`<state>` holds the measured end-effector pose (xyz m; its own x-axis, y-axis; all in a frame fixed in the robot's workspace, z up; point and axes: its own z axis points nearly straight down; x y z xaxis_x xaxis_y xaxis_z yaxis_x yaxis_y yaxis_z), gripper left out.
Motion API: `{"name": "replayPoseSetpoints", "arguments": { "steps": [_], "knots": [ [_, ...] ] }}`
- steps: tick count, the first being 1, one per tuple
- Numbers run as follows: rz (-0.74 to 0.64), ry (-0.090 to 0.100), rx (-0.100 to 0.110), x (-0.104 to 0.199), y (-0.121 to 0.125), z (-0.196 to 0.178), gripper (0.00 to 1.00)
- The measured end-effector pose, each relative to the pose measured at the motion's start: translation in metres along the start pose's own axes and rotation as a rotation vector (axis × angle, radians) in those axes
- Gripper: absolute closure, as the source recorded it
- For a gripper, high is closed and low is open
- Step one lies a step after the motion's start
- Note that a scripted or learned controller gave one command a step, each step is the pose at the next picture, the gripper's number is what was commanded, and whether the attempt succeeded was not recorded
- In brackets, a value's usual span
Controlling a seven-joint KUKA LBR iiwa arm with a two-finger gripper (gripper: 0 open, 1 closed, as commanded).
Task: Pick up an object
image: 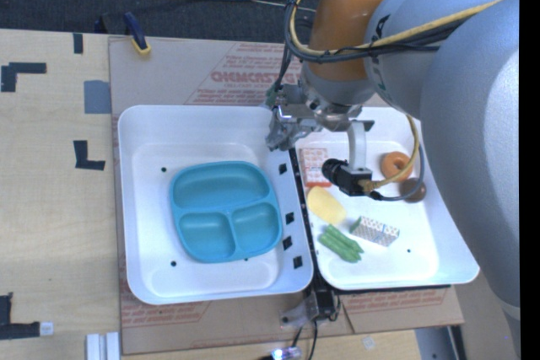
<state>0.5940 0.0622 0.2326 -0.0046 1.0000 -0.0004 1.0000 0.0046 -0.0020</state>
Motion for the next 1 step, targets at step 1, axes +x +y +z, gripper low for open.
{"name": "replayPoseSetpoints", "arguments": {
  "steps": [1],
  "knots": [
    [0.001, 0.000, -0.002, 0.0409, 0.0267, 0.0035, 1.00]
  ]
}}
